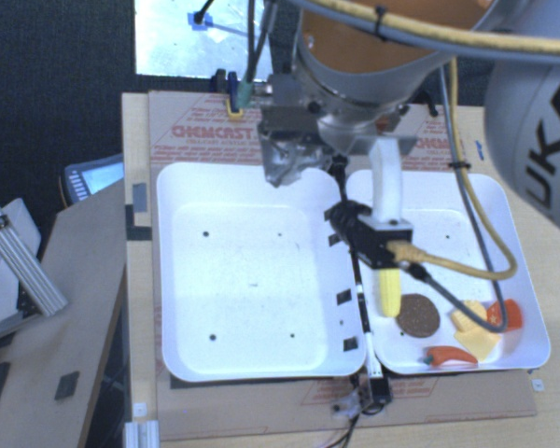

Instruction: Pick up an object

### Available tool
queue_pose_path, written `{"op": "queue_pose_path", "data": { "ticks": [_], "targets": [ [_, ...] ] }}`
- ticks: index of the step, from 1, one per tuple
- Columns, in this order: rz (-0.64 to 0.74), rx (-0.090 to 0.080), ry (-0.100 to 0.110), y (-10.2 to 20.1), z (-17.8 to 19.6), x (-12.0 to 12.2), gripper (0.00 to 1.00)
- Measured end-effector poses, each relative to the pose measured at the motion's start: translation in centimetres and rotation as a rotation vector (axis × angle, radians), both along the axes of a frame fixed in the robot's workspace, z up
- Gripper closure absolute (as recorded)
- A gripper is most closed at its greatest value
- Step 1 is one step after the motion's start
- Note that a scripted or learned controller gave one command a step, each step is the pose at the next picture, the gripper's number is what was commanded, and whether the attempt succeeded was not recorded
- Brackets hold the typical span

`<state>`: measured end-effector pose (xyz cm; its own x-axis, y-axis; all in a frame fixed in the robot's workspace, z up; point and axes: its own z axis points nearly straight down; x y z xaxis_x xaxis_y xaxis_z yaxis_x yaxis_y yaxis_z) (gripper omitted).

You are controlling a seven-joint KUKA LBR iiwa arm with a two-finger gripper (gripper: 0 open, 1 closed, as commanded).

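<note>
Cardboard sheet (196,133) beneath left bin (252,269) and right bin (429,227), atop pale bench (551,409).

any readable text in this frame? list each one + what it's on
"CHEMCAST": red print on the brown sheet, upper left.
"UKA": big dark letters on the grey arm; the start of the word is cut off.
Other red print on that sheet, beside the arm and along the near edge: covered or blurred, unreadable.
Small screen at far left: too blurred to read.

Overhead slant view onto both bins (252,278)
</note>
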<state>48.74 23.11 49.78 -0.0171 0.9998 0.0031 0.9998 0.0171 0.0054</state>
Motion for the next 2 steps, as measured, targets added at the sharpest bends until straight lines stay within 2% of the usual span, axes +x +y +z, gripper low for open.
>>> {"op": "queue_pose_path", "data": {
  "ticks": [1, 2],
  "targets": [
    [0.006, 0.001, -0.001, 0.0, 1.1, 0.0, 1.00],
    [-0.018, -0.008, 0.016, -0.7, -10.7, -0.2, 1.00]
  ]
}}
